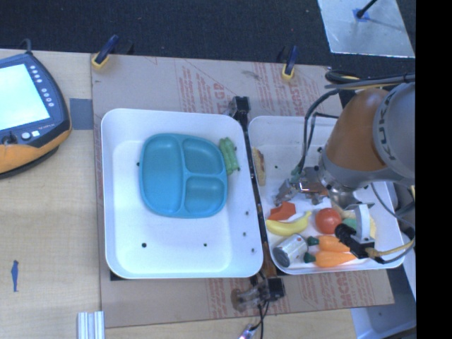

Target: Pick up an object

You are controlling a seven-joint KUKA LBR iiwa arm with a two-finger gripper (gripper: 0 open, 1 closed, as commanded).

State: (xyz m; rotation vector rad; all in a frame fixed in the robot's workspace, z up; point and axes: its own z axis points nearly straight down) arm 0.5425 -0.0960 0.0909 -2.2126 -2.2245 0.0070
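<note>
The right bin holds a heap of toy food near its front: a yellow banana, a red piece, a red tomato, an orange carrot and a silver can. A brown stick-like item lies along the bin's left wall. My gripper hangs low over the bin, just above the red piece and the banana. The arm's orange band and wrist cover the bin's right half. No object shows between the fingers.
The left bin carries a blue divided plate with a green item at its right edge. A tablet in an orange case lies at the far left. Clamps sit at the board's rear edge.
</note>
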